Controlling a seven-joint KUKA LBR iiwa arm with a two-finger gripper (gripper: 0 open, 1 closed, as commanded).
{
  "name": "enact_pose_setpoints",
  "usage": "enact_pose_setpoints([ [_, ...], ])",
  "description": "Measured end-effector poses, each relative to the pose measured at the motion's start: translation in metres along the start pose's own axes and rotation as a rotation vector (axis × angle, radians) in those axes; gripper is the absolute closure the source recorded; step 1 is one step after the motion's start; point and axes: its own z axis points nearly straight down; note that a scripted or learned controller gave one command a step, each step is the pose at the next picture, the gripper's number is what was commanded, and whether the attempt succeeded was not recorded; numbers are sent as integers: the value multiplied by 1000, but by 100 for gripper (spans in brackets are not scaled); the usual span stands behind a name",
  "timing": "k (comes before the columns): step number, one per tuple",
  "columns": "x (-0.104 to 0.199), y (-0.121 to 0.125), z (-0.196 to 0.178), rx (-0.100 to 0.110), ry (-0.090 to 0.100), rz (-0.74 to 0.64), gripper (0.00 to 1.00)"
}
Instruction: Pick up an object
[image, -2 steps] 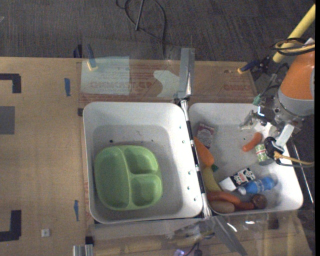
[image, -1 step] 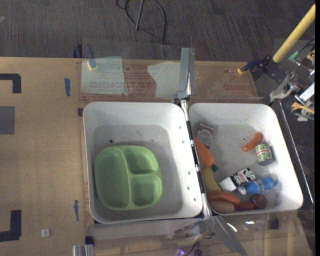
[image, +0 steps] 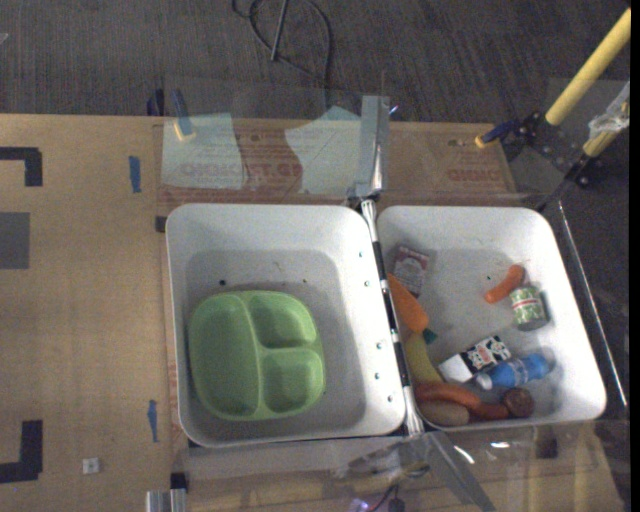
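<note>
While left bin (image: 180, 250) holds green tray (image: 257, 352), right bin (image: 560, 260) holds toys.

Two bins sit side by side on the table (image: 80, 330). Landmark: divided tray (image: 257, 352), lying in the left bin (image: 190, 235), toward its near-left part. Right of the tray, the right bin (image: 570, 290) holds the rest: packet (image: 410, 268) at far left, can (image: 528, 307) far right, carton (image: 487, 355) and bottle (image: 517, 372) nearer, long pieces along the wall closest to the tray.
</note>
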Motion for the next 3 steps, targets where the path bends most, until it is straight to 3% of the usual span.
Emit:
enact_pose_setpoints([
  [1, 4, -1, -10, -2, -1, -8, 100],
  [2, 4, -2, -10, -1, -2, -8, 0],
  [3, -98, -71, 1, 4, -2, -6, 0],
])
